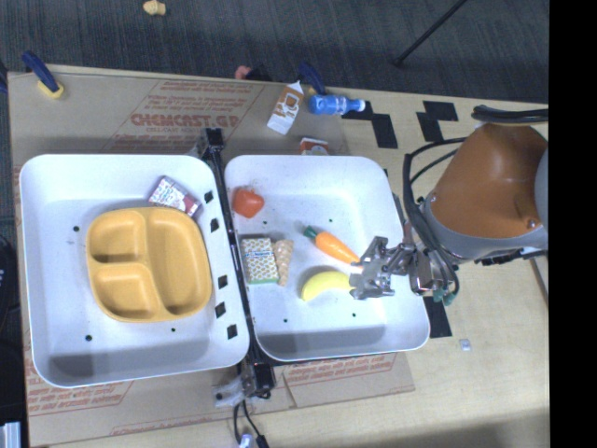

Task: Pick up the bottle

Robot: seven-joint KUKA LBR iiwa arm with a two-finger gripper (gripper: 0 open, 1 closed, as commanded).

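Note:
A small blue bottle-like object (pixel 333 105) lies on its side on the bench, behind the right bin (pixel 308 171) and outside it. My gripper (pixel 367 271) hangs low over the right bin's right side, far from that object. Its fingers are open with nothing between them. A yellow banana (pixel 323 285) lies just left of the fingertips, and an orange carrot (pixel 333 245) lies up and to the left of them.
The right bin also holds a red round item (pixel 247 202) and a cracker packet (pixel 262 259). The left bin (pixel 47 185) holds a yellow divided plate (pixel 149 261) and a small packet (pixel 173 194). A small carton (pixel 286 108) lies on the bench next to the blue object.

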